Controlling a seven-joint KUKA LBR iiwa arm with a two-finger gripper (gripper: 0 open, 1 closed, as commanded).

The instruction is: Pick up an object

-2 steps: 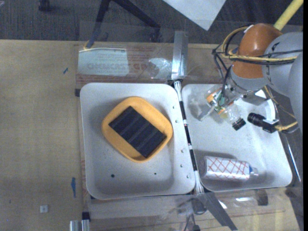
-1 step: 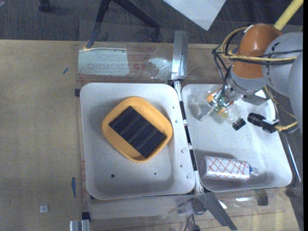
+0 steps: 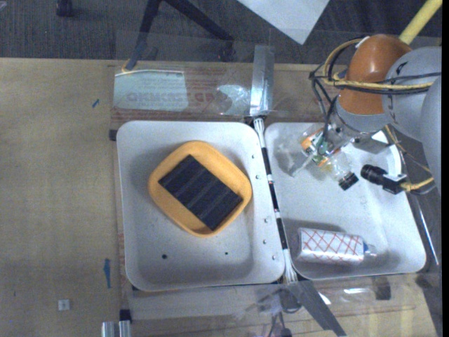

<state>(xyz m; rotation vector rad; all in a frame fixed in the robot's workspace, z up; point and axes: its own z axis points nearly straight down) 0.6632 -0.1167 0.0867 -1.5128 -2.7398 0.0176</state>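
Note:
My gripper (image 3: 320,150) hangs low over the back of the right bin (image 3: 410,255), under the arm's orange band (image 3: 373,63). Right beside it, to its left, lies a crumpled clear plastic item (image 3: 291,157); whether they touch is unclear. A white box with a red crosshatch print (image 3: 332,244) lies flat near the right bin's front wall. In the left bin (image 3: 140,258) an orange-yellow rounded object with a black ribbed top (image 3: 200,187) rests near the middle.
A black cable connector (image 3: 376,175) and yellow cables (image 3: 414,183) hang off the arm above the right bin's right side. A divider ridge (image 3: 272,202) separates the bins. Taped plastic sheets (image 3: 150,90) lie on the bench behind the left bin.

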